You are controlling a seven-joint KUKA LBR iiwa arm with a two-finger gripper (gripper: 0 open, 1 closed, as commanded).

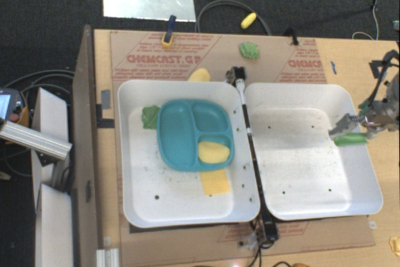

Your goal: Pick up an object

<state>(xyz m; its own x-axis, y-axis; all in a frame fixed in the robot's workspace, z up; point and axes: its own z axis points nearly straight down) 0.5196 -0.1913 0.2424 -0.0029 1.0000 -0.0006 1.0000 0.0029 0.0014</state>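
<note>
The gripper (347, 131) sat at the right edge of the right bin (300, 203), low over its rim, reaching in from the right. Its grey fingers (340, 126) pointed left into the bin, and a green object (350, 139) lay just under them, touching or nearly so; whether the fingers were apart or clamped on it could not be told from above. The floor of that bin around the green object was bare white, speckled with small dark specks, so nothing there crowded the claw.

In the left bin (134, 153), well apart from the claw, a teal divided plate (181, 134) lay near the middle. A yellow rounded object (214, 152) rested in the plate's lower right compartment. A flat yellow piece (215, 182) lay on the bin floor just below the plate, partly tucked under its edge, and a green leafy piece (150, 116) stuck out at the plate's left edge.

A dark strip (247, 128) ran along the seam between the two bins. On the bench (350, 56) behind the bins, near its back edge, lay a green bumpy object (249, 50), a yellow object (199, 75) touching the left bin's back rim, and a yellow-tipped clamp (168, 34).
</note>
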